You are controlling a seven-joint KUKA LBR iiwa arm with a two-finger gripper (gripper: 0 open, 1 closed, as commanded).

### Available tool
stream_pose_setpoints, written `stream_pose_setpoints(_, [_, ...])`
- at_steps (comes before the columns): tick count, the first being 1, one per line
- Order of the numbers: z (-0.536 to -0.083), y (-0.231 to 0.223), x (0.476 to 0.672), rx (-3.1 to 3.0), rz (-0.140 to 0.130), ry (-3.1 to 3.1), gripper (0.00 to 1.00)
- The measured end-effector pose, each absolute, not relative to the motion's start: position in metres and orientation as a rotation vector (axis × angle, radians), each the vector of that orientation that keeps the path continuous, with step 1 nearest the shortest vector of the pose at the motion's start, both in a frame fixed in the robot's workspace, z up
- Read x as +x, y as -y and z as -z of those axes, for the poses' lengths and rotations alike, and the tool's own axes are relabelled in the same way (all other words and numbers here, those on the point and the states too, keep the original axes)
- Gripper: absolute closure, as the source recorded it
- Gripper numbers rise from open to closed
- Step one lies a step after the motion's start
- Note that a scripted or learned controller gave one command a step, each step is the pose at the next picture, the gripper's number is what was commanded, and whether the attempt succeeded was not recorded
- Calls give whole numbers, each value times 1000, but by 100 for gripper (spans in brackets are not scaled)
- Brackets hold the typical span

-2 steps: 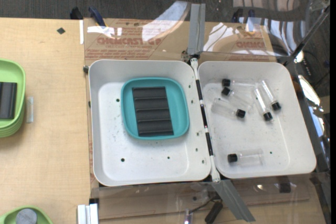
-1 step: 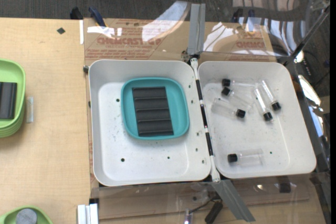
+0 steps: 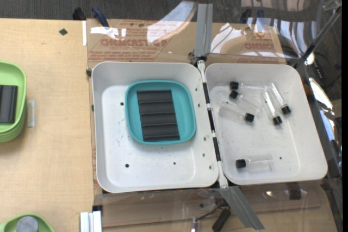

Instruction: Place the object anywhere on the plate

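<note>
A teal square plate (image 3: 161, 112) lies in the left white bin (image 3: 109, 138), with a dark ribbed rectangular insert (image 3: 157, 114) in its middle. In the right bin (image 3: 304, 160) lie several clear plastic vials with black caps: one near the front (image 3: 253, 163), one left of centre (image 3: 237, 113), one at the back left (image 3: 243, 85), and two slanted at the right (image 3: 274, 101).
A green tray (image 3: 11, 103) with a dark block sits at the far left on the wooden bench. A green-rimmed object (image 3: 24, 224) shows at the bottom left corner. Cardboard lies behind the bins. A metal divider runs between the two bins.
</note>
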State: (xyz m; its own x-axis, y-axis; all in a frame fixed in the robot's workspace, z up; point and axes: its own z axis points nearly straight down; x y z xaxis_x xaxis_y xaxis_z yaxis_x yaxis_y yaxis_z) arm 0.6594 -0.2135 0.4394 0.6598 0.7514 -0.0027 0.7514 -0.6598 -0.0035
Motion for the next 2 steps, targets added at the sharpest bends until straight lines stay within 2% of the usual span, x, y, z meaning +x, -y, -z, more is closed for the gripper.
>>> stream_pose_setpoints(2, [-439,220,648,-2979,-9,987,0])
